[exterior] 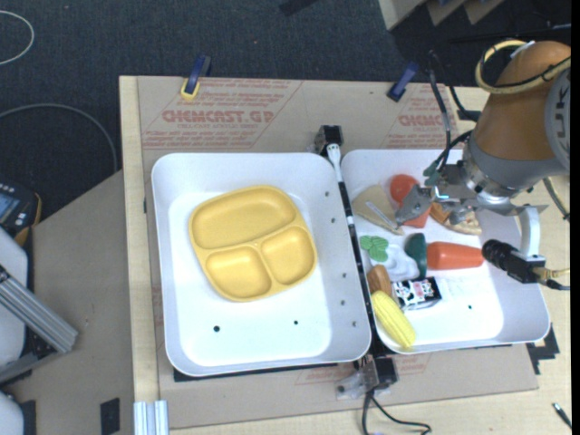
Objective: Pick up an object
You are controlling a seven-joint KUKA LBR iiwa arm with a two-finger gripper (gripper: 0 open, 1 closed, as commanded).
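The right bin [507, 324] holds several toy foods. A red tomato [401, 186] lies at the back, beside a beige wedge [374, 208]. An orange carrot [455, 256] with a dark green top lies in the middle. A green leaf [373, 244], a brown sausage [379, 280], a yellow corn cob [392, 321] and a black-and-white piece [418, 292] lie along the bin's left side. My gripper [437, 203] is low in the back of this bin, just right of the tomato and above the carrot. A tan piece [464, 225] peeks out under it.
The left bin [181, 315] holds a yellow divided plate [252, 241]. A black divider rail [345, 216] runs between the bins. The grey arm with its orange band [521, 98] comes in over the right bin's far right corner. A black cable part [512, 261] hangs near the carrot's tip.
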